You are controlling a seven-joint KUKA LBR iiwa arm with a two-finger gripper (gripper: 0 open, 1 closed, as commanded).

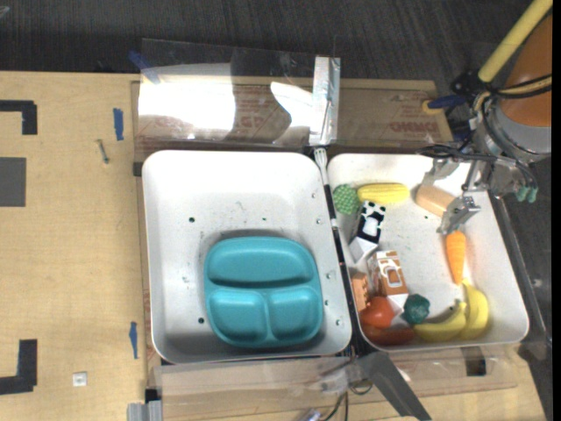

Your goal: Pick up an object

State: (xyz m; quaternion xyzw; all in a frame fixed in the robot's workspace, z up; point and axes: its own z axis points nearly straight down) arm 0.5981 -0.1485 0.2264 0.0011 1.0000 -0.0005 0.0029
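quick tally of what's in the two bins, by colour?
Teal: 2, divided tray in the left bin, small teal piece
Yellow: 2, banana, corn cob
Orange: 1, carrot
Green: 1, knobbly ball
Red: 1, tomato-like piece
Tan: 1, block
Printed packs: 2, black-and-white, orange-and-white
Total: 10

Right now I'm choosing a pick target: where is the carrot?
The carrot lies in the right bin, near its right wall, just below the gripper and above the bananas.
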